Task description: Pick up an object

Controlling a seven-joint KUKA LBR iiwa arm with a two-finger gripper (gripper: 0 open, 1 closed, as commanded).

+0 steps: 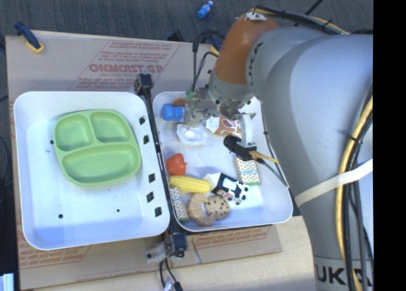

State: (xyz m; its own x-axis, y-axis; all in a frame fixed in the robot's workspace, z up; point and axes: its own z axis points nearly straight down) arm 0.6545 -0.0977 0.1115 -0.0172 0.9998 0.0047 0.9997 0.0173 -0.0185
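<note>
1. Camera view, nearest edge: a cookie (212,208) lies at the near end of the right bin (206,156), with a black-and-white piece (229,189) just beside it on the arm's side.
2. A corn cob (189,184) lies just behind the cookie, along the wall next to the left bin (25,156). A red toy (176,164) sits just behind the cob.
3. A patterned box (247,171) stands near the right bin's middle, on the arm's side.
4. A green divided plate (96,147) rests in the middle of the left bin, well apart from the other things.
5. Farther back in the right bin, a clear cup (192,134) sits near the middle and a blue ball (170,113) lies by the far corner.
6. The gripper (202,109) hangs at the far end of the right bin, just beside the blue ball and just behind the clear cup; whether it is wide or narrow cannot be told, and nothing can be seen held in it.
7. The grey arm (304,93), with its orange band (244,49), reaches in over the right bin's far side.
8. Printed cardboard (120,61) shows behind the bins.
</note>
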